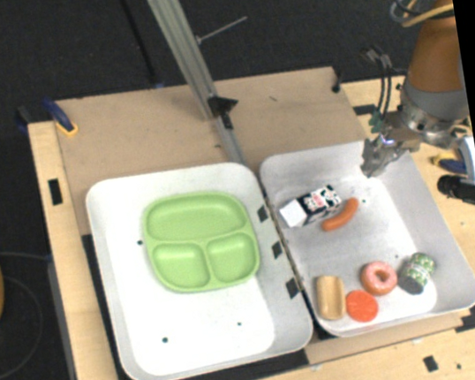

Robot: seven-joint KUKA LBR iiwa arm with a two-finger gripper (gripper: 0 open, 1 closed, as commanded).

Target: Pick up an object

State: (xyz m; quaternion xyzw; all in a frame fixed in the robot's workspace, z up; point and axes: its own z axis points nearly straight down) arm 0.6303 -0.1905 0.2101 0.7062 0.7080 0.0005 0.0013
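Nothing lifted yet. Hand (pixel 379 158) poised over right bin (pixel 431 225) near back edge; finger state cannot be told. Sausage (pixel 341 215) and toy car (pixel 310 206) lie just below, mid-bin; doughnut (pixel 378 278) at front edge. Descent, grasp, lift remain.

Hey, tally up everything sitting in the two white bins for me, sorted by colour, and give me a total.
Green: 2, the divided plate in the left bin, the green-and-white ball
Orange or red: 2, the hot dog sausage, the tomato-like round piece
Pink: 1, the doughnut
Tan: 1, the bread roll
Black and white: 1, the small carton
Total: 7
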